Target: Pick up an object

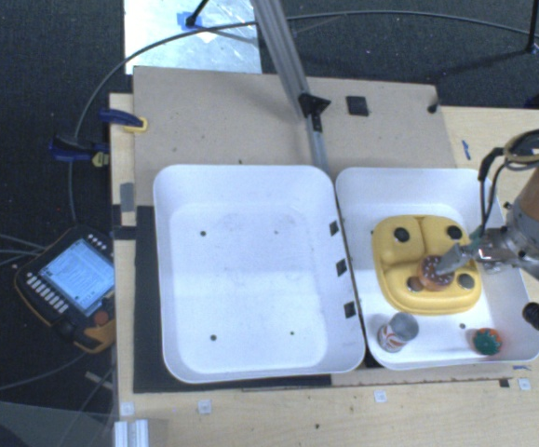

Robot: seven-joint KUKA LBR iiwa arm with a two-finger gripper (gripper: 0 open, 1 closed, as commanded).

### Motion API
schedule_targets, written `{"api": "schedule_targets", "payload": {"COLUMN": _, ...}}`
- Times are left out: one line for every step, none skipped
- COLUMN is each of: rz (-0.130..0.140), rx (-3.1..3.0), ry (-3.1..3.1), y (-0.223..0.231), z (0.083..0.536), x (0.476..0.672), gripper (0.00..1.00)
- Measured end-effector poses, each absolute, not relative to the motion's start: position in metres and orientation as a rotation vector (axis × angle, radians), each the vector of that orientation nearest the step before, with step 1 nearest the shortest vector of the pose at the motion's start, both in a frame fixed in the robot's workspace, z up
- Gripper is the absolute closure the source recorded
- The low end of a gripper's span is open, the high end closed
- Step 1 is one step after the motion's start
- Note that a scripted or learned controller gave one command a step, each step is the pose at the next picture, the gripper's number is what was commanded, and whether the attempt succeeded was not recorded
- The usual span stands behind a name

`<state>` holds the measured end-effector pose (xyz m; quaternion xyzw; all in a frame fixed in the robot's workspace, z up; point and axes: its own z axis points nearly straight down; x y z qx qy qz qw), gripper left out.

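A yellow moulded toy [420, 259] lies in the right bin [362, 189], with a brownish round piece [432, 270] resting on its top. My gripper [451, 261] reaches in from the right and sits over the toy's right half, its tip right beside the brownish piece. A small silver and red can [398, 331] lies near the bin's front wall. A green and orange ball [486, 341] sits in the front right corner.
The left bin [171, 250] lies beside the right one, joined by black clips [341, 266]. A metal pole [288, 54] slants over the bench's back. A teach pendant [69, 282] lies left of the bench on the floor.
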<state>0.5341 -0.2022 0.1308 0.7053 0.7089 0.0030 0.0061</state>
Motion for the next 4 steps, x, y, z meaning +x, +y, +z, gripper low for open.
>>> {"api": "schedule_targets", "payload": {"rz": 0.011, "rx": 2.208, "ry": 2.22, "y": -0.202, "z": 0.139, "x": 0.534, "gripper": 1.0}}
{"api": "schedule_targets", "payload": {"rz": 0.005, "rx": 2.21, "ry": 2.223, "y": -0.199, "z": 0.201, "x": 0.543, "gripper": 1.0}}
{"api": "schedule_targets", "payload": {"rz": 0.003, "rx": 2.213, "ry": 2.226, "y": -0.199, "z": 0.214, "x": 0.544, "gripper": 1.0}}
{"api": "schedule_targets", "payload": {"rz": 0.003, "rx": 2.21, "ry": 2.231, "y": -0.152, "z": 0.206, "x": 0.56, "gripper": 1.0}}
